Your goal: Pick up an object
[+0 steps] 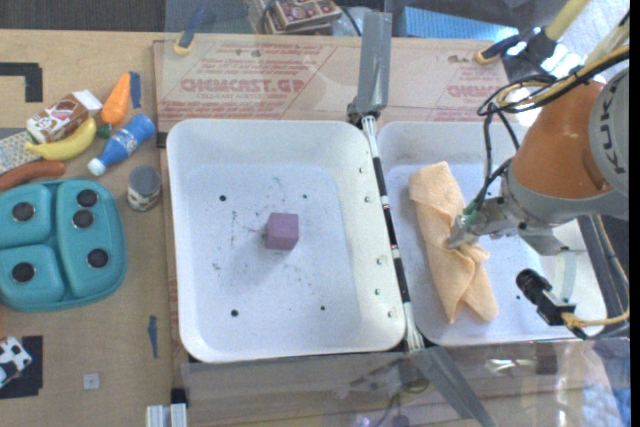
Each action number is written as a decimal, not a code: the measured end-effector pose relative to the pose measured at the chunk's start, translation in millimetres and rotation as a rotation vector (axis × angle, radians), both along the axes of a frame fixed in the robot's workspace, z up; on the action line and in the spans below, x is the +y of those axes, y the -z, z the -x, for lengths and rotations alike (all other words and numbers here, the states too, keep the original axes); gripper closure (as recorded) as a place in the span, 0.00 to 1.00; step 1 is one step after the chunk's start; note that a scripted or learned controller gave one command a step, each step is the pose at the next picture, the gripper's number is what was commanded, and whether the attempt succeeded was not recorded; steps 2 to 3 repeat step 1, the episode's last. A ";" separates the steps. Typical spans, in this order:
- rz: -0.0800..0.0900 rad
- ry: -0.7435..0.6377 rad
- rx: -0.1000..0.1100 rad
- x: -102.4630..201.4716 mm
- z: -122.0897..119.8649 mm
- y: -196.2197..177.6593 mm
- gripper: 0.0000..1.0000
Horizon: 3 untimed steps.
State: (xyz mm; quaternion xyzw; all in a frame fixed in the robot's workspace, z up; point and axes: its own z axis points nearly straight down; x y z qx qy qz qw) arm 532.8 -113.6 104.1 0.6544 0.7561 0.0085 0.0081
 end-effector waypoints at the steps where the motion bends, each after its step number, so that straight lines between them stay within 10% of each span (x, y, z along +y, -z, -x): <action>1: 0.008 -0.408 0.019 44.4 -56.1 -81.0 1.00; 3: 0.008 -0.408 0.019 44.4 -56.1 -81.0 1.00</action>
